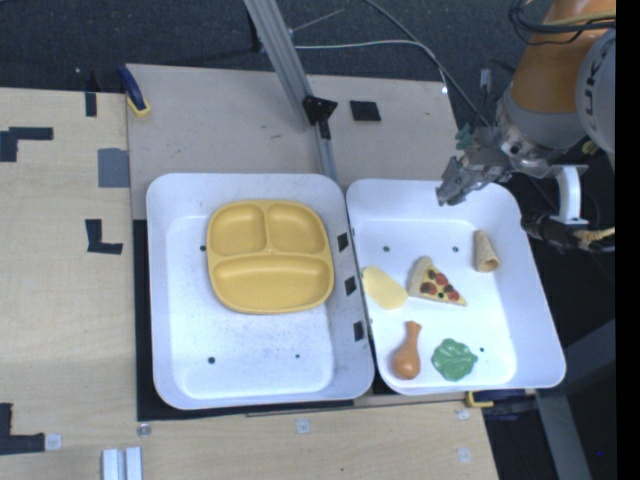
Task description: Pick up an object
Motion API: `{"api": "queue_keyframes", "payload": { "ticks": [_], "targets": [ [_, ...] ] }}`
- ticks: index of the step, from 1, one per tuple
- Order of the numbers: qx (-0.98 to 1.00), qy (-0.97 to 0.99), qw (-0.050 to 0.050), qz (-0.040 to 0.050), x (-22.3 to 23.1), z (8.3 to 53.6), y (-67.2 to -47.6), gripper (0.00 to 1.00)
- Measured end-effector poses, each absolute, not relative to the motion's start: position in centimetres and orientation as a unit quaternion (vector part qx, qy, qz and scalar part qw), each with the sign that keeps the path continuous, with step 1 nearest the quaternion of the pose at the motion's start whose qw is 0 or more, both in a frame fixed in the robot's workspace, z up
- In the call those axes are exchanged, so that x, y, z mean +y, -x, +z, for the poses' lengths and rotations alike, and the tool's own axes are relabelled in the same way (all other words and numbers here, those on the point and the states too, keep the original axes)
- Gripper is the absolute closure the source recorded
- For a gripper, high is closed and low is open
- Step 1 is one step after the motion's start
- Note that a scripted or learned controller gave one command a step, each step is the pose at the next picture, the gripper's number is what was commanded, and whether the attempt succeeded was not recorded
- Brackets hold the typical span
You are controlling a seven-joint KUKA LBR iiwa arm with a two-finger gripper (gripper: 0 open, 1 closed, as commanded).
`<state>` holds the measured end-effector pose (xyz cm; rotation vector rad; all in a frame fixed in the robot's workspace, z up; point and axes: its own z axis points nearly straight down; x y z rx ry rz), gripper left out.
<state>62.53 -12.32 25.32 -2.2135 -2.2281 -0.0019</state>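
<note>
Above the far edge of the right bin (pixel 530 298) we see the hand (pixel 452 190), and we cannot tell its state. Nothing is visibly held. Inside that bin lie a pizza slice (pixel 435 283), a pale yellow piece (pixel 383 287), a drumstick (pixel 407 352), a green lump (pixel 454 359) and a tan roll (pixel 485 250). A yellow divided plate (pixel 269 256) sits in the left bin (pixel 180 348).

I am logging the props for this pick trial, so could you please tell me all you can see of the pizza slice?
The pizza slice looks like a plastic toy: a flat wedge with a tan crust edge, yellow cheese, and red and dark toppings. It lies flat on the floor of the right bin, tip toward the upper left, near the bin's middle. Nothing appears to touch it; a pale yellow piece lies just to its left.
</note>
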Motion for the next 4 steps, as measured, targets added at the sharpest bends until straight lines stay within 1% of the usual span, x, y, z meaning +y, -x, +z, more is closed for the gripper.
{"api": "queue_keyframes", "payload": {
  "ticks": [1, 2, 3, 4],
  "targets": [
    [-0.709, 0.705, 0.001, 0.0008, -6.4, 24.0, -61.6, 1.00],
    [-0.709, 0.705, 0.001, 0.0008, -0.8, 23.0, -61.3, 1.00],
    [-0.709, 0.705, 0.001, 0.0008, 3.4, 22.9, -60.0, 1.00],
    [-0.710, 0.704, 0.002, 0.0006, 9.8, 23.1, -58.7, 1.00]
  ]
}}
